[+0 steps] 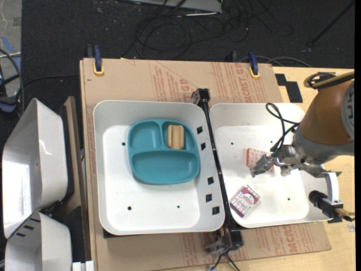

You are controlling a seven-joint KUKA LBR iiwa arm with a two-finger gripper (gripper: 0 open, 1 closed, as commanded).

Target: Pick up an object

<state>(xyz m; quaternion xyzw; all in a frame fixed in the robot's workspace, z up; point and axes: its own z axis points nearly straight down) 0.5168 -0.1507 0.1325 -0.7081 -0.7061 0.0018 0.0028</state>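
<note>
Over the right bin, tool beside small red-white packet, grip state unclear, packet's long axis indistinct.

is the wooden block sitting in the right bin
No, the wooden block lies in a small upper compartment of the teal tray, which sits in the left bin.

A robotics lab: beyond the gripper, clamps pin a cardboard sheet to the bench, and loose cables cross dark carpet.
</note>
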